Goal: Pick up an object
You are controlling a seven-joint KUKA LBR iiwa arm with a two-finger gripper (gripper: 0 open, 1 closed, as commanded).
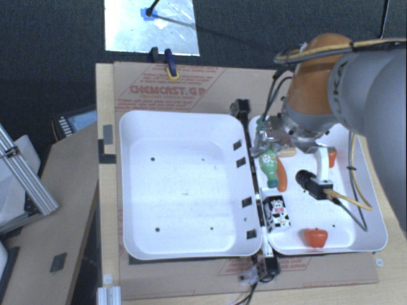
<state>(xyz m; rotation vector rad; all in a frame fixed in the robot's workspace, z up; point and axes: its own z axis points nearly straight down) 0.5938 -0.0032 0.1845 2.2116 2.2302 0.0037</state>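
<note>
While low in right bin (375, 234), end effector (266, 138) meets green-orange toy (271, 168).

Arm (356, 88) cut off at right edge, hides right bin (375, 234) far side; gripper (267, 138) fingers unclear.

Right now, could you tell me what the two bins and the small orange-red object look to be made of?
Left bin and right bin: probably moulded plastic, smooth matte white, with rounded edges. Orange-red object: seemingly glossy plastic or rubber, with a faint sheen; too small to be sure.
</note>
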